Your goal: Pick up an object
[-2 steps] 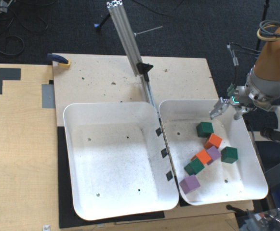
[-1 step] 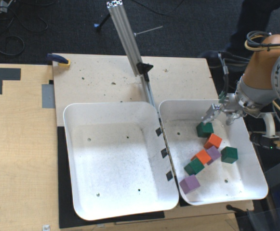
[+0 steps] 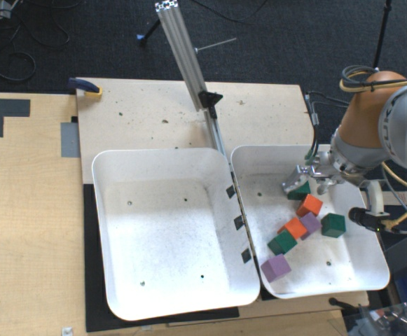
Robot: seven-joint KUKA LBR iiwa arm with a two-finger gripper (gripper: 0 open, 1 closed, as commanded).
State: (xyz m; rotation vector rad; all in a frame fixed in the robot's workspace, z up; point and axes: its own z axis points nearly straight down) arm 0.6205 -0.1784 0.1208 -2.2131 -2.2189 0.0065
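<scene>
Several small blocks lie in the right bin. An orange block, a second orange block and a purple block cluster together. A green block sits to their right, another green block below them, and a purple block near the bin's front left. My gripper is low in the bin's upper middle, right over a dark green block that it partly hides. Whether that block is gripped is hidden.
The left bin lies beside the right one, with a divider carrying black clips between them. A slanted aluminium post rises behind the bins. A blue and yellow clamp sits at the bench's back left corner.
</scene>
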